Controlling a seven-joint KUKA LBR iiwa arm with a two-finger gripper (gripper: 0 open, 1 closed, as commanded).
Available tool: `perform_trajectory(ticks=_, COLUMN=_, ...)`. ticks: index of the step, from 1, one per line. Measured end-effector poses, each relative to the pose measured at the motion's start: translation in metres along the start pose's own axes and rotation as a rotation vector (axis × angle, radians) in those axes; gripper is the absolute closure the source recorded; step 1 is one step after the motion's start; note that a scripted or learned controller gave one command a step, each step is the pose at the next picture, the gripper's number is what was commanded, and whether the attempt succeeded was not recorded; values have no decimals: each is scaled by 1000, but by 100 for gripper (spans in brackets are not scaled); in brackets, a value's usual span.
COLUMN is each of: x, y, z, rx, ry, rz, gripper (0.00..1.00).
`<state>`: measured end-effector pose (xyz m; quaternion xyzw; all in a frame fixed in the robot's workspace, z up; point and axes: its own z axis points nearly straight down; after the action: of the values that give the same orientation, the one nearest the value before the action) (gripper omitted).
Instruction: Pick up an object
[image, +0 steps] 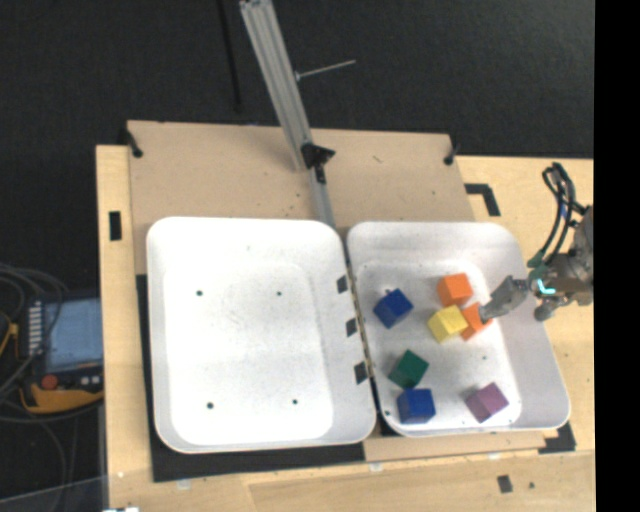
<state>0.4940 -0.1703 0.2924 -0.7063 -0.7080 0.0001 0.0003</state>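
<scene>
Several small blocks lie in the right bin (430, 245): an orange block (455, 288), a yellow block (449, 323), a blue block (393, 307), a green block (408, 369), a second blue block (416, 404) and a purple block (487, 401). My gripper (494, 304) reaches in from the right edge, low over the bin. Its tip meets a small orange piece (473, 319) that sits right beside the yellow block. Whether that piece is gripped is too small to tell.
The left bin (165, 300) lies beside the right one, joined by dark clips at the shared rim. A metal pole (285, 90) slants up from the bench's back. Cables and a pendant (60, 345) sit off the bench at left.
</scene>
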Motion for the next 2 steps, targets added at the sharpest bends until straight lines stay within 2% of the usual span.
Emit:
perform_trajectory(ticks=1, x=0, y=1, z=-2, rx=-4, ry=-1, rz=1, gripper=0)
perform_trajectory(ticks=2, x=6, y=-6, z=50, rx=2, ry=-1, rz=2, gripper=0)
